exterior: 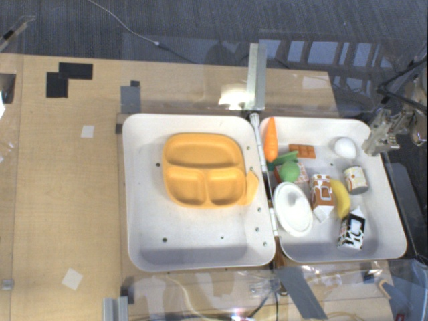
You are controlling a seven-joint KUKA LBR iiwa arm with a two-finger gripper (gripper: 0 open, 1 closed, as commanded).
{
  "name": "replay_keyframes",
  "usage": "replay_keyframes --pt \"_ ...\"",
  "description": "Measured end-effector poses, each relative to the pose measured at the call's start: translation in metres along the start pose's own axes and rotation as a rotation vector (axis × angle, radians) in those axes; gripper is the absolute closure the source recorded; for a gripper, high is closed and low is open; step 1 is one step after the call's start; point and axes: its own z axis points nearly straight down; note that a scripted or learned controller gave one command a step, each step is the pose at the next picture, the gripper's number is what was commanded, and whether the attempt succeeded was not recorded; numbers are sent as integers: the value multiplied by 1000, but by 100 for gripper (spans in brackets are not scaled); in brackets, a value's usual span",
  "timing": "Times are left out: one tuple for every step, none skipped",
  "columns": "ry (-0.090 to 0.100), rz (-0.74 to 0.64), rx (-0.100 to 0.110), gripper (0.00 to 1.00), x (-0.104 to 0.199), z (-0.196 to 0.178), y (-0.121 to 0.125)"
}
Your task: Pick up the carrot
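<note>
In right bin (394, 236), at 11 o'clock corner: carrot (271, 140), upright along divider, green top at its lower end, touching green vegetable (289, 171). Gripper (379, 138) at 3 o'clock edge of right bin, above rim, well apart from carrot; cannot tell its state. White egg (345, 147) just beside gripper, at its 9 o'clock. Banana (341, 198) and white plate (293, 208) toward 6 o'clock. Left bin (144, 239) holds yellow divided tray (204, 169) at centre.

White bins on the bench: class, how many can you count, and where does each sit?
2. The left bin holds a yellow divided tray; the right bin beside it holds the carrot and other toy items. They sit side by side.
</note>
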Motion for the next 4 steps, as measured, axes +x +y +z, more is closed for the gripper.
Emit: replay_keyframes --pt "1 -238 -1 100 -22 -188 1" --pt "16 -562 -11 100 20 -48 0" --pt "-1 -721 1 100 15 -226 -1" --pt "12 -888 -11 100 86 -121 -4"
